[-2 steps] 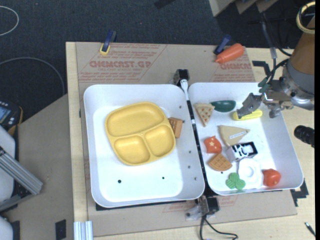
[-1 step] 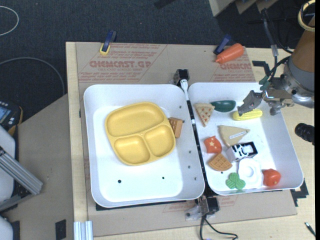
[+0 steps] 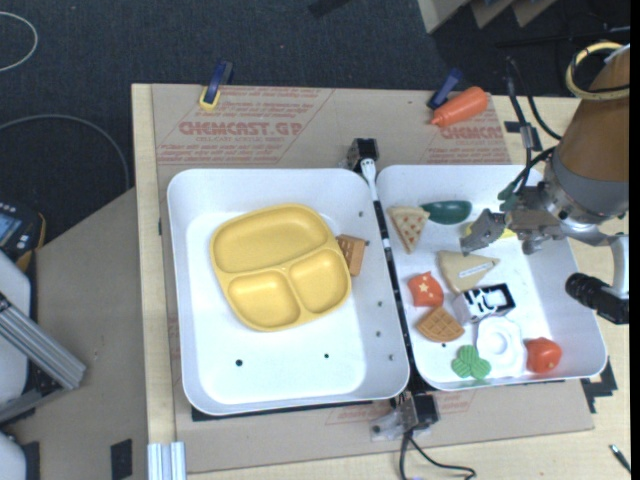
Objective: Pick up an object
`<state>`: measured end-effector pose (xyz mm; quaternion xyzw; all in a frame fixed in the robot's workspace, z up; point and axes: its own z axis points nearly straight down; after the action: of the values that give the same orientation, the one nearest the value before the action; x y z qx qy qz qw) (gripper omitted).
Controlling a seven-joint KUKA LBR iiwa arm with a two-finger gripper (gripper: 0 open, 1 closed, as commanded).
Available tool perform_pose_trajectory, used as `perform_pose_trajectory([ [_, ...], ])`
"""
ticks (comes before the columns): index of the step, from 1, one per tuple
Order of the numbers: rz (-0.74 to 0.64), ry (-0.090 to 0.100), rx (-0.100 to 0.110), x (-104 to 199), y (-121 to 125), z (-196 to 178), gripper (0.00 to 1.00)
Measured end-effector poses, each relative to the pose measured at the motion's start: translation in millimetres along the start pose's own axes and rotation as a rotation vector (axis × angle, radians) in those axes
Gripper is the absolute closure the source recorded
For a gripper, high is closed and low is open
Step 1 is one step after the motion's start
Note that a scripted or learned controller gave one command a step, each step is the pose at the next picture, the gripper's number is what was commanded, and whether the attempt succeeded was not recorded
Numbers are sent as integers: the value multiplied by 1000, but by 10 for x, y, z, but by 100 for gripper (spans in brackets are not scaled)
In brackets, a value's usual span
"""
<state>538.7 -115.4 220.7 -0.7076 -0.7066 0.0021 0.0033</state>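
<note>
My gripper (image 3: 506, 234) hangs over the back of the right bin (image 3: 585, 313), its jaws open. One grey finger (image 3: 482, 231) is just above the tan cheese wedge (image 3: 467, 266). A small yellow bit (image 3: 508, 233) shows between the fingers, and I cannot tell whether it touches them. Near the gripper lie a pizza slice (image 3: 408, 226) and a dark green piece (image 3: 447, 210). Further forward are a red piece (image 3: 426, 288), a waffle (image 3: 441, 324), a black-and-white item (image 3: 490, 298), a white egg (image 3: 497, 340), green broccoli (image 3: 470, 364) and a red tomato (image 3: 542, 355).
The left bin (image 3: 200, 298) holds a yellow divided plate (image 3: 280, 266) with a brown cracker (image 3: 352, 253) at its right side. An orange carrot (image 3: 460, 106) lies on the board behind the right bin. Cables run down toward the arm at the back right.
</note>
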Motion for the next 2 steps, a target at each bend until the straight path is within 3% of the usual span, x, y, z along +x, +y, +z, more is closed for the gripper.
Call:
perform_pose_trajectory([
  [2, -1, -1, -5, -23, -21, 1251, 0],
])
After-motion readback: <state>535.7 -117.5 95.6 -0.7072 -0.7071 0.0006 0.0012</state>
